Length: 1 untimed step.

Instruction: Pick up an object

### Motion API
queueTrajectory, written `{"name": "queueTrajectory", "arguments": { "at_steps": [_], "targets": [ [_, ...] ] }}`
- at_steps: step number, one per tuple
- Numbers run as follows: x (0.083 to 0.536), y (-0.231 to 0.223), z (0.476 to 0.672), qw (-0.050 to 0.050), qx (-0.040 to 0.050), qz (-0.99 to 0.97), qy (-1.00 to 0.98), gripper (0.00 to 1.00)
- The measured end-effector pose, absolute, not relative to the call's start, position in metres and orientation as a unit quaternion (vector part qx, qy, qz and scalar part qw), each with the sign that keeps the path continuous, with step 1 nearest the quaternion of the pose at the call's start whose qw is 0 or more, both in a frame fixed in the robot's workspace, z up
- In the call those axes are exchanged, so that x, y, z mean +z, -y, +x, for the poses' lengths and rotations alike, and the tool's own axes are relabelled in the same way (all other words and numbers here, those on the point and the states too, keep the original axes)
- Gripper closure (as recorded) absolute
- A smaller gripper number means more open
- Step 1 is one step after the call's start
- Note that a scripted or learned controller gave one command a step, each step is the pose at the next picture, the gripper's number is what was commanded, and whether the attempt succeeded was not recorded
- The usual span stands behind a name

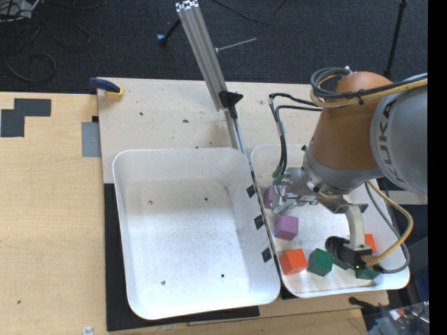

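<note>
While the fingers [282, 199] hang over the purple block [286, 227], its faces sit slightly skewed; their spread is unclear

Dark carpet floor [105, 19], black cables [28, 19], light wooden bench [49, 222]

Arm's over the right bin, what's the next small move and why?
Probably a short straight descent onto the pale purple block. The gripper hangs just above it in the right white bin, while the orange cube and green block lie nearer the bin's front. Whether anything is between the fingers cannot be told.
</note>
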<state>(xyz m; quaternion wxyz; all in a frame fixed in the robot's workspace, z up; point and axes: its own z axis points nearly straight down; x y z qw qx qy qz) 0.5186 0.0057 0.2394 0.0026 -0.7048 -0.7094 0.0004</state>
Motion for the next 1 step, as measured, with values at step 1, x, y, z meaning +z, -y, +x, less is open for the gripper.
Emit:
{"name": "queueTrajectory", "arguments": {
  "at_steps": [1],
  "targets": [
    [0.244,-0.0626,0.5069,0.003,0.0011,-0.705,0.709,1.0]
  ]
}}
